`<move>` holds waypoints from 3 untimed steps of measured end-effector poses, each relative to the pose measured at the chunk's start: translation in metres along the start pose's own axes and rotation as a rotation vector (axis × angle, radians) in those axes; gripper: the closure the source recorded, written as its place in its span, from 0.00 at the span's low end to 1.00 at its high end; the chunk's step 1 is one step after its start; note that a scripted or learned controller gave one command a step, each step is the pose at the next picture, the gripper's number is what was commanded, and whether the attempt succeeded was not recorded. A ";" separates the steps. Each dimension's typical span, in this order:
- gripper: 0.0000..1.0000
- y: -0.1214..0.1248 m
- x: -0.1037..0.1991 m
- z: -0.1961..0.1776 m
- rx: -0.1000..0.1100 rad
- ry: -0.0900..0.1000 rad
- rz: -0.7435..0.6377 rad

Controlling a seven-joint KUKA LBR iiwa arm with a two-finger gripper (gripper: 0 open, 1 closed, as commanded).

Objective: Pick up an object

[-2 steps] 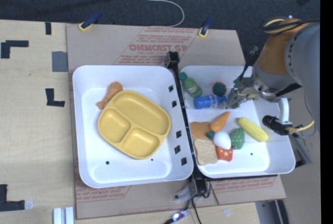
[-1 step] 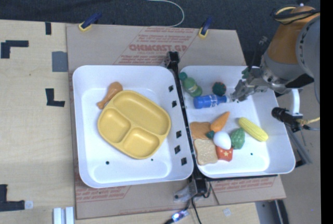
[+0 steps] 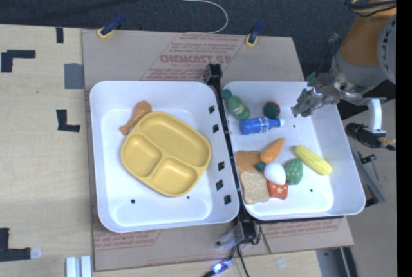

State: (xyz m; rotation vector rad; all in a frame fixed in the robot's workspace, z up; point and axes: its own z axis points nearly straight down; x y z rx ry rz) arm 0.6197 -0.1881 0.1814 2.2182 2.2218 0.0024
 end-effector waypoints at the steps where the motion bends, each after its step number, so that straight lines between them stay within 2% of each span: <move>1: 1.00 0.001 0.000 -0.046 0.000 0.000 0.000; 2: 1.00 0.007 0.057 -0.035 0.004 0.001 -0.004; 3: 1.00 0.006 0.110 -0.041 0.004 0.002 -0.005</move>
